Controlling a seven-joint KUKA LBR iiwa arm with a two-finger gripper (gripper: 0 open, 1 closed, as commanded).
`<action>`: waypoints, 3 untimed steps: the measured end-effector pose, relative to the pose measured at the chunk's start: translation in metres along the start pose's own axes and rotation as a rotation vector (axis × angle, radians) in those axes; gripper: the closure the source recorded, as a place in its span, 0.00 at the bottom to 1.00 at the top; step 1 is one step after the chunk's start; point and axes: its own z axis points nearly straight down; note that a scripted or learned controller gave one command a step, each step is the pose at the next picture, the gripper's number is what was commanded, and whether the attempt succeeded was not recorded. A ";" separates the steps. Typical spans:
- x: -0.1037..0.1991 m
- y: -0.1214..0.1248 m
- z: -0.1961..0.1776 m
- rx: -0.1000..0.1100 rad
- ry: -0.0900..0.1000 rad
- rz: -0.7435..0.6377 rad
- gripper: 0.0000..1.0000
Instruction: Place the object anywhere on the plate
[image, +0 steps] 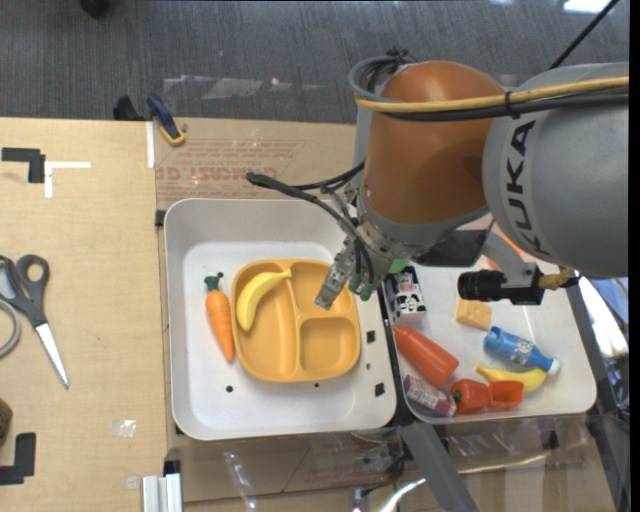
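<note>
Two white bins sit side by side on the surface (80, 300). The left bin (190, 400) carries an orange divided plate (300, 350) with a yellow banana (255, 295) lying in its upper-left compartment, and a toy carrot (219, 318) lies just beside the plate's left edge. The tool (335, 285) hangs over the plate's upper-right corner; honestly can't tell how wide it's set from this angle. The arm's grey casing (560, 170) reads "KUKA", partly cut off. The right bin (570, 395) has a blue bottle (518, 349), a cheese wedge (474, 315) and an orange-red bottle (425, 355). Scissors (38, 310) lie near the surface's left edge.
</note>
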 end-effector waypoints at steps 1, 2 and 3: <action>0.020 0.037 0.031 0.000 0.001 -0.185 1.00; 0.008 0.052 0.039 0.000 -0.001 0.056 1.00; 0.048 0.059 -0.001 -0.001 -0.001 -0.123 1.00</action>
